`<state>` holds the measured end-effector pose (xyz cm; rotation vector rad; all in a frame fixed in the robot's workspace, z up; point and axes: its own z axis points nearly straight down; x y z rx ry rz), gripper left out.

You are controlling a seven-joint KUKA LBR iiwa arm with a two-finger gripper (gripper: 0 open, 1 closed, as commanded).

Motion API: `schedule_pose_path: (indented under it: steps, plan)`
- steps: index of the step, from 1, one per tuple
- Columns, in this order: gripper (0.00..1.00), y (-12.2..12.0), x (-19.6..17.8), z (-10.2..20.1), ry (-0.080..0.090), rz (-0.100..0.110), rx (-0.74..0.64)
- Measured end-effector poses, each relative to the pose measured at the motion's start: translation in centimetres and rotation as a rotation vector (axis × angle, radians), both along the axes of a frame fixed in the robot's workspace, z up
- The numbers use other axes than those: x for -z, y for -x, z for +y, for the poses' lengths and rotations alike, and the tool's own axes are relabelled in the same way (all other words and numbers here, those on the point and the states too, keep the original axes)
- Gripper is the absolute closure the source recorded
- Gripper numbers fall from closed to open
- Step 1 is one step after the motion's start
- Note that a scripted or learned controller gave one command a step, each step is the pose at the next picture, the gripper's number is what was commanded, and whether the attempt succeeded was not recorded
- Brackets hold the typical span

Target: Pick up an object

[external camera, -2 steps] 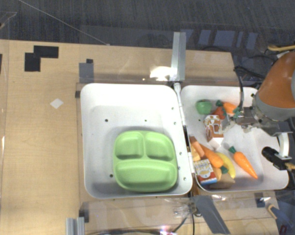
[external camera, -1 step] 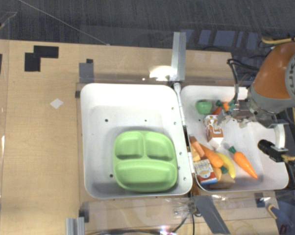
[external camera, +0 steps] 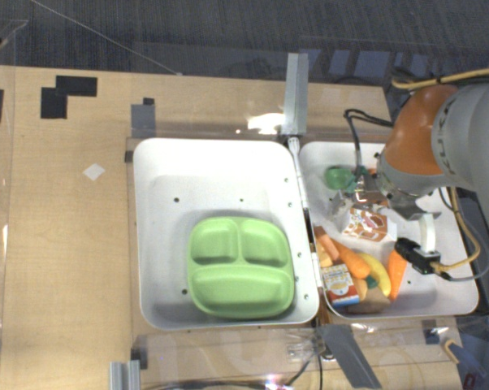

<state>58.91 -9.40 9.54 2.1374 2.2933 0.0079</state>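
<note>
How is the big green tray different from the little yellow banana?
The green tray is much bigger than the banana. The tray is light green with three compartments; the banana is yellow and curved. The tray lies alone in the left bin, while the banana is crowded among carrots and other things in the right bin. Both lie flat inside white bins.

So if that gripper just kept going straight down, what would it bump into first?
Probably the crinkly orange-and-white snack packet in the right white bin, directly beneath the gripper; depth is hard to judge.
</note>
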Motion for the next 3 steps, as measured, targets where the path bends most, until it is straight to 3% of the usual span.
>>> schedule_pose_path:
  steps: [1,2,3]
  plan:
    - [0.0,-3.8,0.5,-2.8,-0.001,-0.001,0.231]
    - [0.0,-3.8,-4.2,-1.2,0.0,0.003,0.116]
    - [0.0,-8.1,-3.6,1.1,0.001,0.001,-0.067]
